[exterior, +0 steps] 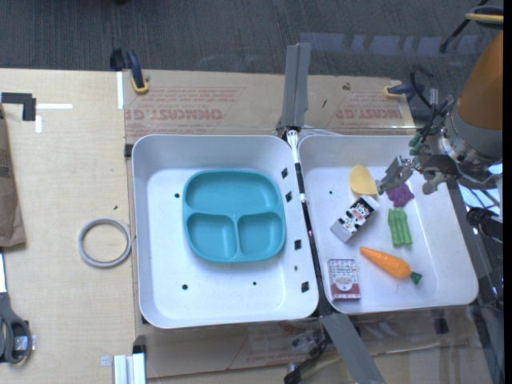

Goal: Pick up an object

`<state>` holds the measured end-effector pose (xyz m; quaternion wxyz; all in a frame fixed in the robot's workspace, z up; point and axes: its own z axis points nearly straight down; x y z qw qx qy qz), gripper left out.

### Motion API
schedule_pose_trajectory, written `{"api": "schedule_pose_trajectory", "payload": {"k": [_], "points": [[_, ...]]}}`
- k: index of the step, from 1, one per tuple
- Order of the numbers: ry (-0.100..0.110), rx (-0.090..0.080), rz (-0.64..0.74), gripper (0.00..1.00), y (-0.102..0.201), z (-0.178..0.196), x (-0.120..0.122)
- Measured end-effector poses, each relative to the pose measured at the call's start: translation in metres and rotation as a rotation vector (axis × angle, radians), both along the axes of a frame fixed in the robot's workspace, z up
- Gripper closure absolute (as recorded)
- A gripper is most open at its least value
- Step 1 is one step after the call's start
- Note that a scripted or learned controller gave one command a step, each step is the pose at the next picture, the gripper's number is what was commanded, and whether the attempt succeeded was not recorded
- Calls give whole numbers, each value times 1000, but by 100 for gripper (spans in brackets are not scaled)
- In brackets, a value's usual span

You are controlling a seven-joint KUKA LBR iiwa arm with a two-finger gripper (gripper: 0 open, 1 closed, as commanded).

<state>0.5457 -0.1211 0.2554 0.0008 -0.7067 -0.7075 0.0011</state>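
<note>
The right bin [448, 270] holds several small items: a yellow piece [362, 180], a purple piece [401, 194], a green piece [398, 226], an orange carrot [388, 263], a black-and-white carton [354, 218] and a red-and-white box [345, 279]. My gripper [413, 178] hangs over the bin's far right part, just above and beside the purple piece. Its fingers are spread, open, with nothing between them. The left fingertip [394, 171] stands between the yellow and purple pieces.
A teal divided plate [234, 214] lies in the left bin [152, 278]. On the bench to the left lie a tape ring [104, 241] and scissors [14, 338]. A grey divider post [295, 86] rises between the bins at the back.
</note>
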Motion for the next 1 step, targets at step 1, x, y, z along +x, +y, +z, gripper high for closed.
{"api": "schedule_pose_trajectory", "payload": {"k": [1], "points": [[1, 1, -26, 0, -52, -138, -55]]}}
